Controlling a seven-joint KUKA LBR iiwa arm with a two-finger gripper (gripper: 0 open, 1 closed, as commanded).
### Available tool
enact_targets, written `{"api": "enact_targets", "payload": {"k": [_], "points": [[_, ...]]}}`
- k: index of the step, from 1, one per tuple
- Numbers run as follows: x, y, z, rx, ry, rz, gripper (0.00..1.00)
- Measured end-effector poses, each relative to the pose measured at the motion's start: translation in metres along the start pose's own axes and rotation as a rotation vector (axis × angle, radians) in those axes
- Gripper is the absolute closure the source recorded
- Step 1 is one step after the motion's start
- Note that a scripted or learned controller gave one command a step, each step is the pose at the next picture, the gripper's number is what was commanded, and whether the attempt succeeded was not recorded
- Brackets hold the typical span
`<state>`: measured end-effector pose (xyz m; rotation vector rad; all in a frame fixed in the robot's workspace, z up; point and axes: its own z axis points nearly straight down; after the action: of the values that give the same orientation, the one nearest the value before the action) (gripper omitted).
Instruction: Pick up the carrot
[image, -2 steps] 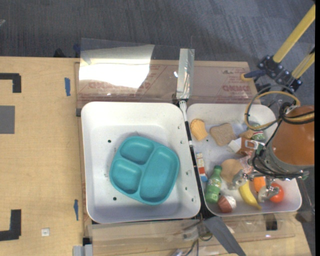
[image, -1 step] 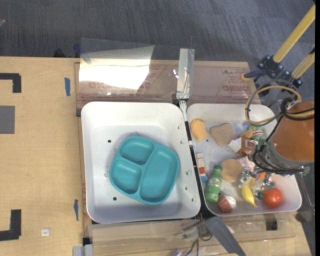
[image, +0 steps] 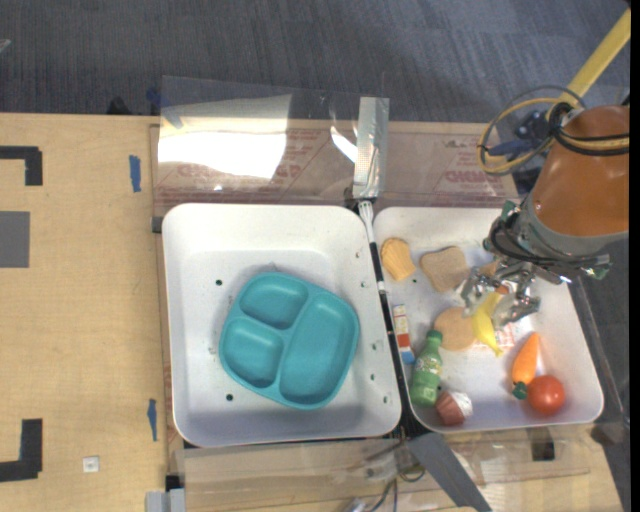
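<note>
I am seeing the gripper (image: 500, 293) hovering in the right bin (image: 590, 400), fingers spread and gripping nothing, above a yellow banana (image: 487, 325). The carrot (image: 525, 360) is lying just beyond, touching the tomato (image: 546, 394). I am judging that the fingers should straddle the carrot's narrow width, staying away from the tomato.

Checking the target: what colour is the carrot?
Orange with a green stem end, carrot in the camera view.

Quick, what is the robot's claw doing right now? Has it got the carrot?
Gripper: over the right white bin, beside a yellow banana-like toy; grip cannot be told. The orange carrot lies apart, not held.
</note>
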<state>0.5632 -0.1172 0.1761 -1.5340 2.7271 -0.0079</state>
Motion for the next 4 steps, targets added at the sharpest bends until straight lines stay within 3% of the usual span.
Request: {"api": "enact_targets", "payload": {"k": [1, 2, 3, 4], "points": [[0.103, 0.021, 0.081, -0.007, -0.001, -0.328, 1.00], [0.073, 0.041, -0.018, -0.001, 0.003, -0.296, 1.00], [0.067, 0.055, -0.005, -0.010, 0.004, -0.193, 1.00], [0.038, 0.074, 0.055, -0.007, 0.004, 0.100, 1.00]]}}
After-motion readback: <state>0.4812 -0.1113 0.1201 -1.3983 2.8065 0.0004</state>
